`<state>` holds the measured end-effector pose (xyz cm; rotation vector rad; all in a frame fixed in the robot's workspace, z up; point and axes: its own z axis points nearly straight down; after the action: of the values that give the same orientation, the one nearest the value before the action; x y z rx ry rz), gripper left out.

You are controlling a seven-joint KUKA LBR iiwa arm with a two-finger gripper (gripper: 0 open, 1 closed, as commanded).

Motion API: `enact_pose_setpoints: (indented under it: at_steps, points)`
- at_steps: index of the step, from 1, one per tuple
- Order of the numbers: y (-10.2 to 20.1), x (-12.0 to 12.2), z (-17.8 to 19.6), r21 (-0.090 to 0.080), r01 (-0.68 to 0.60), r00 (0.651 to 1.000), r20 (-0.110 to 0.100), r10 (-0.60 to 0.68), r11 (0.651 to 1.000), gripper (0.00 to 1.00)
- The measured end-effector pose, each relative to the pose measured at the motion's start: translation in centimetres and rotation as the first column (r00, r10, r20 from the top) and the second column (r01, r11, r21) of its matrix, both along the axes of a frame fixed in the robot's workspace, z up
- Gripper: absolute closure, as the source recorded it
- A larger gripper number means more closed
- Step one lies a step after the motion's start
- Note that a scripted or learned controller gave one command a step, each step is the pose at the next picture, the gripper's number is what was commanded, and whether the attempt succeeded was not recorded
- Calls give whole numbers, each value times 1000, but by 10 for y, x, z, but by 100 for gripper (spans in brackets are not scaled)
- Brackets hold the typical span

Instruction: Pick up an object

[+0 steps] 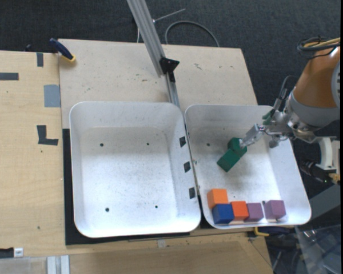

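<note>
camera view: the gripper [247, 142] hangs over the right bin [286, 170], its fingertips right at the upper end of a green block [230, 155] that sits tilted near the bin's middle. whether the fingers are spread or closed on the block cannot be told from here; contact looks likely but a grasp is not confirmed. judged progress: the reach is done, the lift not yet shown, since the block seems low against the bin floor. right bin contents: along its near wall, below the green block, a row of blocks: orange block [218, 196], blue block [222, 213], a second orange block [240, 210], two purple blocks [265, 210]. the left bin [80, 170] stands beside the right bin, walls touching.
</note>
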<state>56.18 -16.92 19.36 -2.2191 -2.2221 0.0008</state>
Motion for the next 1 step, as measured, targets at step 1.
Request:
enact_pose_setpoints:
  at_steps: [1]
  points:
    - [24,4,-77,-4,0,1000,21,0,1000,0]
